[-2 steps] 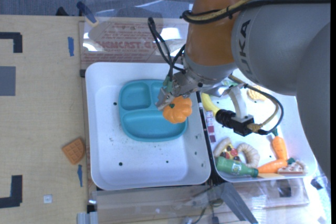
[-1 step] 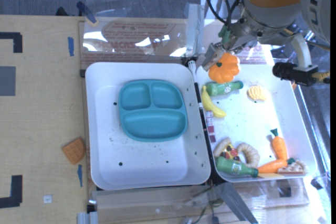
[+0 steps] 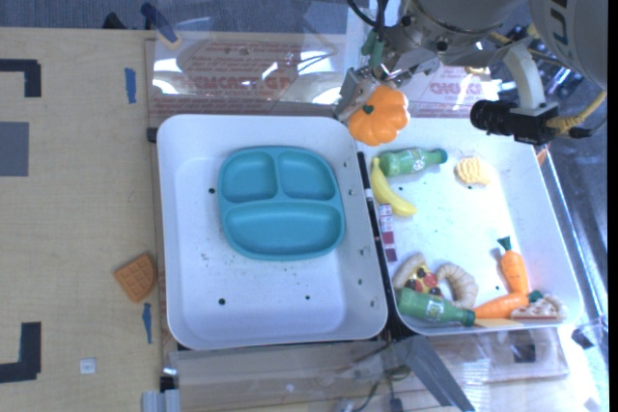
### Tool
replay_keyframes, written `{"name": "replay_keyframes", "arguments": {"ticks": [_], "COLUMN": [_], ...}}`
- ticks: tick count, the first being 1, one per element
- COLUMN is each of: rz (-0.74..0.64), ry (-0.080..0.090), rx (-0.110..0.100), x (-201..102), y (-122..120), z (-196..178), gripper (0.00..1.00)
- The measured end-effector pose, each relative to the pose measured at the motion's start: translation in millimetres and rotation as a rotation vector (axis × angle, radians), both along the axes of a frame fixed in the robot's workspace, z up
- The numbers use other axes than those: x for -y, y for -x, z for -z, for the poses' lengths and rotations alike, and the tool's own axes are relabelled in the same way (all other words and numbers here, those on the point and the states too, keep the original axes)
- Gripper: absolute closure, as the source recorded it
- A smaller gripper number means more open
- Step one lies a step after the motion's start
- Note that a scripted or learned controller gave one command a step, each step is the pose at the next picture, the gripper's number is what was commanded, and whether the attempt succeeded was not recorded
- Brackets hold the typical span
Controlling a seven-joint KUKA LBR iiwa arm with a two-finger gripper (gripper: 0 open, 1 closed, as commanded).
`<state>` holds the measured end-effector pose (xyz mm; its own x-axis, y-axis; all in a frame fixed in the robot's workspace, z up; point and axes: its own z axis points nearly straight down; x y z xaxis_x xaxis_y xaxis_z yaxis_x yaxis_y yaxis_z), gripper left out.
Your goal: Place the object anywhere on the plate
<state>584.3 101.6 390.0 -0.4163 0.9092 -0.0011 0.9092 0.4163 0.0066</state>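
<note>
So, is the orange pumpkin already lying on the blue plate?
No, the orange pumpkin hangs at the gripper, above the bins' back edge, apart from the blue plate.

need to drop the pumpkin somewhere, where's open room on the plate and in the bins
All three compartments of the blue plate are bare. The left bin has open floor below the plate. In the right bin, only the middle is free, between the top bottle, banana and crowded bottom row.

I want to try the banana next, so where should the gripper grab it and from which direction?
Probably grip the banana at its middle, from straight above, fingers closing across its narrow width. It lies flat along the right bin's left wall, with the green bottle by its upper end, so mid-body seems the freest spot.
</note>
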Motion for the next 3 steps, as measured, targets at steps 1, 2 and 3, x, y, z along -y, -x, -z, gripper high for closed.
{"name": "replay_keyframes", "arguments": {"ticks": [1,2,3], "rz": [-0.213,-0.195,-0.196], "ry": [0.002,0.001,0.002], "rx": [-0.004,-0.001,0.003], "x": [25.8,-45.9,-46.8], "y": [71.7,60.4,59.6], "z": [-8.6,-49.7,-60.2], "gripper": [1.00,1.00,1.00]}}
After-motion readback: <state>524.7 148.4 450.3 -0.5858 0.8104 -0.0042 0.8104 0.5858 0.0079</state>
